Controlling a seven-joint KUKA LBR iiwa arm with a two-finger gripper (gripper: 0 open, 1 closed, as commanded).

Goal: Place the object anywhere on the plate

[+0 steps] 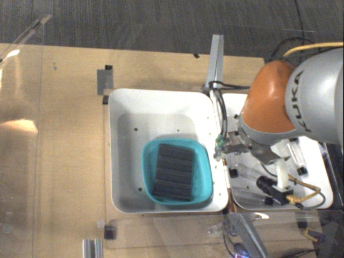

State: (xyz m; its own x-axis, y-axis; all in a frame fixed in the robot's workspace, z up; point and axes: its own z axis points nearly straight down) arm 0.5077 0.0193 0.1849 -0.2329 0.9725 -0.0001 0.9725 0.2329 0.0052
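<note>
A teal square plate (pixel 203 168) lies in the front of the left white bin (pixel 126 144). A dark grey ribbed block (pixel 174 171) rests flat on the plate, near its middle, with nothing touching it. My gripper (pixel 236 145) hangs under the orange and grey wrist over the left part of the right bin (pixel 242 198), just past the wall between the bins. It is to the right of the plate and apart from the block. The wrist hides most of the gripper.
The arm covers much of the right bin. A small black piece (pixel 233 172) and a clear tube with a black cap (pixel 297 160) lie on its floor. A grey metal post (pixel 215 58) stands behind the bins.
</note>
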